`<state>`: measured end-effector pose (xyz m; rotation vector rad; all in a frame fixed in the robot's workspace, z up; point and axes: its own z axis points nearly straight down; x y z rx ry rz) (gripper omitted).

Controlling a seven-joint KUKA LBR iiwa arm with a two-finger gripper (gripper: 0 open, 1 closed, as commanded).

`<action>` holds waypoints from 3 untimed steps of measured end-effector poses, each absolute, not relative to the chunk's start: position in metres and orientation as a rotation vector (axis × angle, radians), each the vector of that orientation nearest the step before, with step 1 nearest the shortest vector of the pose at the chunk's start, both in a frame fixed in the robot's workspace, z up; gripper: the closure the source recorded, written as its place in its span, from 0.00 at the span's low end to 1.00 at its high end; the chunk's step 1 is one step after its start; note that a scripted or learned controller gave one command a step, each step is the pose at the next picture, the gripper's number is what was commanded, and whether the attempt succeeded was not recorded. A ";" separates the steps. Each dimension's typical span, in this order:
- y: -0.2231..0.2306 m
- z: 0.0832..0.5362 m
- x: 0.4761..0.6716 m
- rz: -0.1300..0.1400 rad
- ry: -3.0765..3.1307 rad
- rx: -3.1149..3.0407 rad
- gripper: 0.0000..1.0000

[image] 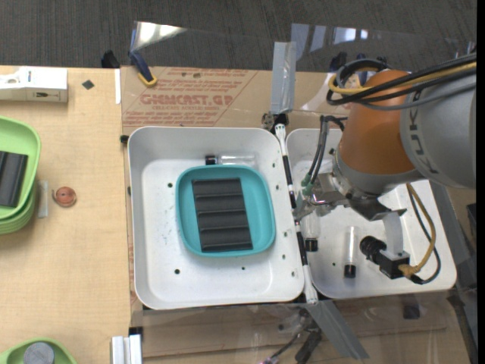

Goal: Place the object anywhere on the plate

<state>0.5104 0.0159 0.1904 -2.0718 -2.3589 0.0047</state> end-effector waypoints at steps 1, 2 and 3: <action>0.016 0.190 0.510 0.005 -2.359 -2.072 0.00; 0.012 0.235 0.535 -0.001 -2.432 -1.992 0.00; -0.032 0.341 0.512 0.004 -2.380 -2.052 0.00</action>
